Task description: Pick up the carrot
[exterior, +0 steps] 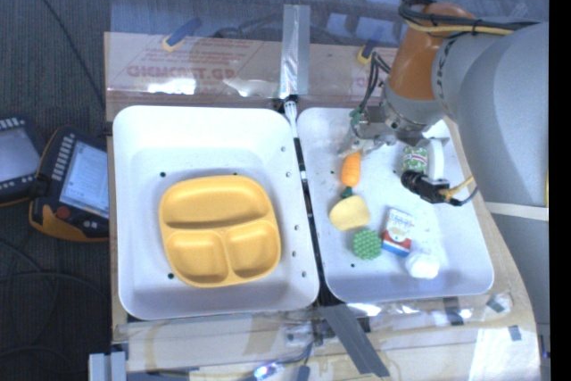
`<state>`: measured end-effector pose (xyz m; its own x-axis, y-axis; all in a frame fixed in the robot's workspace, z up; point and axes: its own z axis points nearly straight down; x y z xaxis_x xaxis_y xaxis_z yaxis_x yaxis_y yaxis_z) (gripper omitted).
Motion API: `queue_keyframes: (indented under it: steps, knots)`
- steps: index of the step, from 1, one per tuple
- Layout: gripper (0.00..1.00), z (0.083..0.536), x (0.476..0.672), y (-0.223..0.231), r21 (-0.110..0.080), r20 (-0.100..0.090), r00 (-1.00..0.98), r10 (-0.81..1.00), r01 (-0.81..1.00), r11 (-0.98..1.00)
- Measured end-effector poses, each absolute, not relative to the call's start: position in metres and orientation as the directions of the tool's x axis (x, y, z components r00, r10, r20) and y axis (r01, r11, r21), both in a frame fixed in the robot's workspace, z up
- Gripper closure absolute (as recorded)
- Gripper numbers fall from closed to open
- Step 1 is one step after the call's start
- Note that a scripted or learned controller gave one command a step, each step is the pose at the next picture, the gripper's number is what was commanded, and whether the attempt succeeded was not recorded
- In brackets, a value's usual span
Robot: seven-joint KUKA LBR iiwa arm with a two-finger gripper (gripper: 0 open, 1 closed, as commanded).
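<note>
Left bin point(134, 192): a yellow divided tray point(219, 229). Right bin point(464, 268): the carrot point(351, 169) lies near the left wall, above a yellow lump point(350, 212) and a green ball point(366, 244). The hand point(375, 134) hovers just above the carrot; its grip state cannot be determined.

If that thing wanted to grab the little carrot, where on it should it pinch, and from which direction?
Probably across the middle of the carrot's orange body, coming straight down. It lies flat in the right bin, its long axis running roughly top to bottom in the view, so fingers closing on its two long sides would get the narrowest span. The end effector sits just above it.
</note>
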<state>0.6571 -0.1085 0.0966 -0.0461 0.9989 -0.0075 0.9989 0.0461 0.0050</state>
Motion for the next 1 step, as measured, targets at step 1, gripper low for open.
queue_keyframes:
  steps: [1]
  knots:
    - [1.00, 0.2334, 0.6687, -0.0630, -0.007, -0.002, -0.344, 0.939, 0.939, 0.344]
